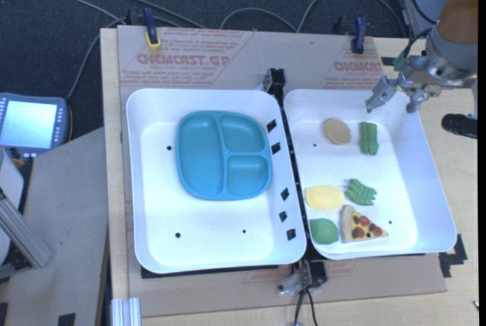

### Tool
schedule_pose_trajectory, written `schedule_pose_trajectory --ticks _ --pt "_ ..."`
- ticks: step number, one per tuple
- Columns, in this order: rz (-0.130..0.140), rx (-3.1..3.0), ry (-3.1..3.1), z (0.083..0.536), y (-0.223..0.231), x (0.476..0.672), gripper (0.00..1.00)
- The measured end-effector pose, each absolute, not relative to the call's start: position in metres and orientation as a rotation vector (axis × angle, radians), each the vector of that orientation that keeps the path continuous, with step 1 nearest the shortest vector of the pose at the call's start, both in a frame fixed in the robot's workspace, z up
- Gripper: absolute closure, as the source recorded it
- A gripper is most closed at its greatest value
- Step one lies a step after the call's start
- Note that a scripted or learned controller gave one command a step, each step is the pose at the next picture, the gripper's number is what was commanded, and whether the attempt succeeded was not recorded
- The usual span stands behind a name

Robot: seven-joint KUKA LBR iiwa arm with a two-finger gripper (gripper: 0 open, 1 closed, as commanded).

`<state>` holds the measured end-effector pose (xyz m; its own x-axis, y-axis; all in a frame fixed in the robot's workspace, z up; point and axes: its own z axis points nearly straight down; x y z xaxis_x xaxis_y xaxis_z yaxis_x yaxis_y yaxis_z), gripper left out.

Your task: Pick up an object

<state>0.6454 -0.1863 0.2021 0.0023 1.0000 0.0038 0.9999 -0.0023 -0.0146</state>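
The right white bin [425,188] holds several toy foods: a tan potato-like piece [337,131], a green pickle [368,138], a yellow piece [324,197], a leafy green piece [362,191], a round green piece [324,231] and a pizza slice [361,226]. My gripper [396,100] hovers over the bin's far right corner, above and to the right of the pickle. Its two fingers are spread apart with nothing between them.
The left white bin [152,226] carries a blue divided plate [224,155]. A black divider with clips [279,157] runs between the bins. Blue clamps [152,32] [358,34] hold the cardboard at the back. A screen [30,123] sits at the far left.
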Motion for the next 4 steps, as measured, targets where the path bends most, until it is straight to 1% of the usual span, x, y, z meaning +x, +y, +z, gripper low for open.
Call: schedule_pose_trajectory --ticks 1,2,3,4 --pt "0.000 -2.220 -2.222 0.211 -0.186 0.649 0.00" --pt "0.005 -2.217 -2.217 0.149 -0.190 0.650 0.00" --pt "0.004 -2.216 -2.219 0.106 -0.188 0.651 0.00" --pt "-0.001 -2.220 -2.223 0.088 -0.188 0.653 0.00"
